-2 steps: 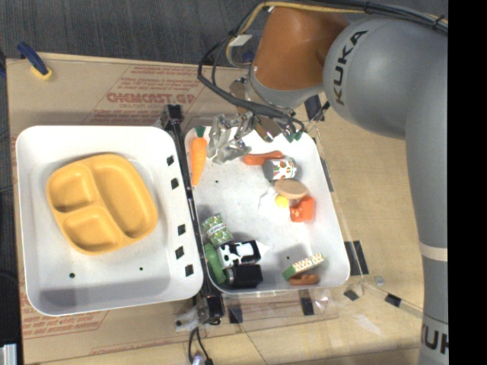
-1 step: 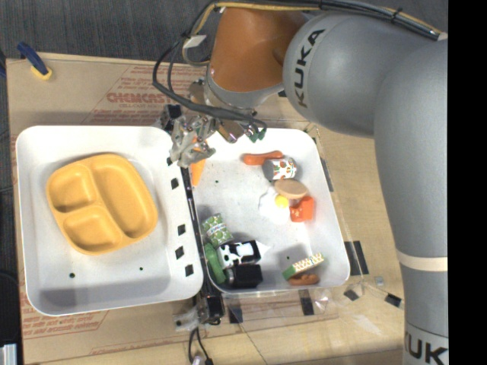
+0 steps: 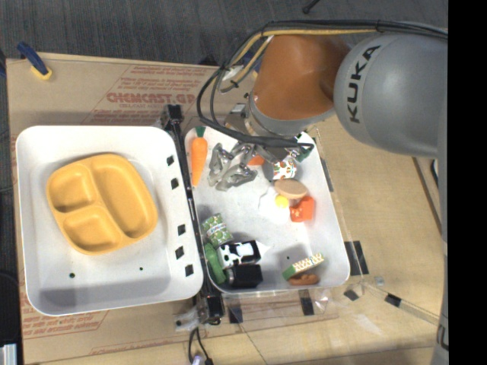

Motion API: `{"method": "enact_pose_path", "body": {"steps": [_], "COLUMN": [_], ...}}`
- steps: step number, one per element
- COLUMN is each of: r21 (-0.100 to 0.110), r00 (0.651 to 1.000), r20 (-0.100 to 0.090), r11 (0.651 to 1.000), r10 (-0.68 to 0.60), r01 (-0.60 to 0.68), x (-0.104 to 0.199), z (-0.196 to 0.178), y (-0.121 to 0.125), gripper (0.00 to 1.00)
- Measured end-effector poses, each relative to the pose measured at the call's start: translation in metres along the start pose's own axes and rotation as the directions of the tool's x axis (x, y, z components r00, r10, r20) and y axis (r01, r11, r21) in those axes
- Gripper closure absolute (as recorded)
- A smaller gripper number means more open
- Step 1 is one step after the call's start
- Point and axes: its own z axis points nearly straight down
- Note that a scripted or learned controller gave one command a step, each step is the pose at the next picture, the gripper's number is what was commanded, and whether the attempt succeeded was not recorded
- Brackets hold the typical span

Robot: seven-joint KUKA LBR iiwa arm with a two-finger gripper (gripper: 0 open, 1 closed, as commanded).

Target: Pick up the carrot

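One carrot (image 3: 198, 158) lies lengthwise, green top far.

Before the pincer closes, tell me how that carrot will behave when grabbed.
The carrot looks like a smooth moulded toy, so probably stiff and light. Its round, tapered body may slip out toward the thin end under a squeeze. It lies along the bin's wall, which may leave one finger of the pincer little room.

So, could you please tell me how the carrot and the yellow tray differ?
The carrot is orange, slim and long; the yellow tray is broad, flat and split into compartments. The carrot lies in the right bin beside the pincer; the tray sits alone in the left bin. Neither is held.
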Motion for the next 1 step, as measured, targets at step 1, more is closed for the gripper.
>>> {"method": "enact_pose_path", "body": {"steps": [1], "r21": [0.001], "r00": [0.982], "r20": [0.004], "r11": [0.982], "r10": [0.188], "r01": [-0.188], "x": [-0.0435], "z": [-0.0007], "y": [-0.0226], "gripper": [1.0]}}
